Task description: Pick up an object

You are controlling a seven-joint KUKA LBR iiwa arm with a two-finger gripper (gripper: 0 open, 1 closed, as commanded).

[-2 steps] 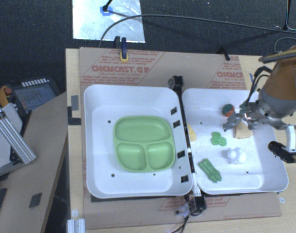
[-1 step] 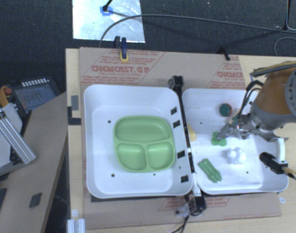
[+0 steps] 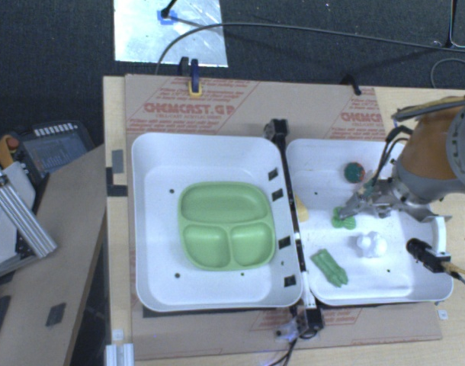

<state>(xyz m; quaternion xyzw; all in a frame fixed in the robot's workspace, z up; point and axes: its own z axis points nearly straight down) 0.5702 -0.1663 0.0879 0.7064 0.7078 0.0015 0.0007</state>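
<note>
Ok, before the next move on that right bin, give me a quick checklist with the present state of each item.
1. Tool over the right bin: ok.
2. Tool down at the small green object: ok.
3. Green object between the fingers: cannot tell.
4. White object apart from the tool: ok.
5. Long green object and dark green ball away from the tool: ok.
6. Green divided tray lies flat in the left bin: ok.

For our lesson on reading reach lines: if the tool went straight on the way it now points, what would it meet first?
Probably the small bright green object lying on the right white bin's floor, just off the tool tip. Depth is unclear from above.
</note>
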